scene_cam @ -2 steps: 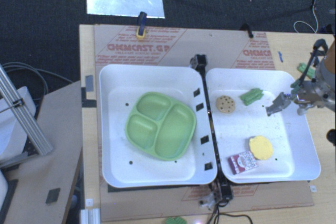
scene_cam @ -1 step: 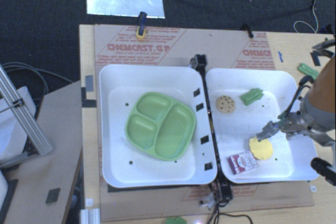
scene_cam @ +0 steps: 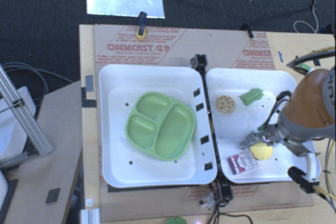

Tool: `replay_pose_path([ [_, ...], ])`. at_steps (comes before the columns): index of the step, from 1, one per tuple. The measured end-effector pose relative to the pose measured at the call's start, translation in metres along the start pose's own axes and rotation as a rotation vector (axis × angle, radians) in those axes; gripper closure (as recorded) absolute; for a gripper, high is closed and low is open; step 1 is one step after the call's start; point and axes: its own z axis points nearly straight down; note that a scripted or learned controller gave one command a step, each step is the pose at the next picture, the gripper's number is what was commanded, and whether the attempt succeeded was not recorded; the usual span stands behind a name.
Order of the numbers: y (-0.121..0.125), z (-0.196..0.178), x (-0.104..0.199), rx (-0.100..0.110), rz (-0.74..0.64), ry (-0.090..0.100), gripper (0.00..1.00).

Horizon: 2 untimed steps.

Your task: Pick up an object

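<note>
Where the right-hand shallow white bin (scene_cam: 286,81) narrows toward its near wall, a small rounded yellow object (scene_cam: 262,152) lies on the floor, touching or just under the two-finger gripper (scene_cam: 257,140) of the grey arm with its orange band (scene_cam: 311,105). Whether the fingers are spread or closed cannot be told, since the wrist covers them and the yellow piece is not plainly seen between them. Just beside the yellow object, toward the near-left corner, a small red-and-white printed packet (scene_cam: 242,162) sits close to the wall, leaving little free floor there. Farther up the bin, a round tan speckled cookie (scene_cam: 226,104) and a green plastic block-like piece (scene_cam: 252,96) lie near each other, well apart from the gripper, with bare floor between. A black divider (scene_cam: 206,113) separates this bin from the left white bin (scene_cam: 113,128), where a light green three-compartment plastic plate (scene_cam: 160,125) takes up the middle, with open floor around its rim.
</note>
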Motion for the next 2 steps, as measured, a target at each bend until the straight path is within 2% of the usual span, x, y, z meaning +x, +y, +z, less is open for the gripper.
replay_pose_path([
  [1, 0.001, -0.015, -0.001, -0.003, 0.001, -0.001, 1.0],
  [2, 0.061, -0.11, 0.079, -0.015, -0.013, 0.001, 1.0],
])
